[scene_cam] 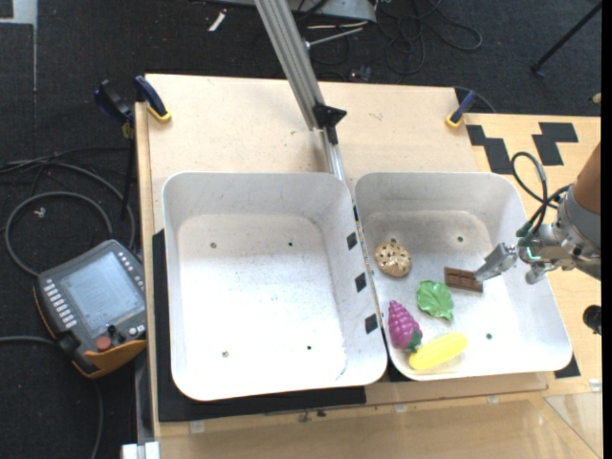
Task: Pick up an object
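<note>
The arm reaches in from the right edge of the counter, and its claw is low over the right bin, near that bin's right wall. The claw points toward the left. How far it is open cannot be told from this view, and no object is seen between its fingers.

Just beside the claw tip, on its left, lies a small brown chocolate bar on the bin floor. Below this bar is a green lettuce leaf. Nearer the front wall of the bin lies a yellow corn cob, and a purple bunch of grapes is touching its left end. A round cookie sits closer to the bin's left wall, apart from the others.

The left bin stands beside the right one. At the counter's back corners are two clamps with yellow tips.
</note>
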